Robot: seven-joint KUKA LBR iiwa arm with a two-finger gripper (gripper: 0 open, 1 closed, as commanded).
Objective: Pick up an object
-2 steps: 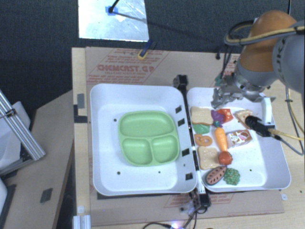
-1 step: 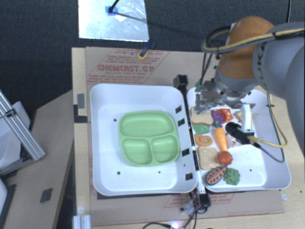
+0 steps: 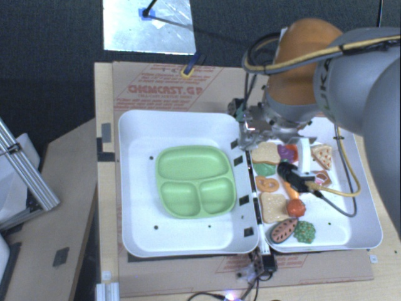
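The right bin holds several toy foods. A bread slice and a purple piece lie at its far left, with a green leaf and an orange ring just nearer. Further forward are a toast slice, a red tomato, a brown sausage and green broccoli. A pizza slice lies to the right. My gripper hangs low over the bin's far-left corner, right above the bread and the purple piece, and the wrist hides its tip.
The left bin bears a green three-part plate. The wall between the bins runs just left of the gripper. Behind the bins lie a cardboard sheet and a shiny square plate.
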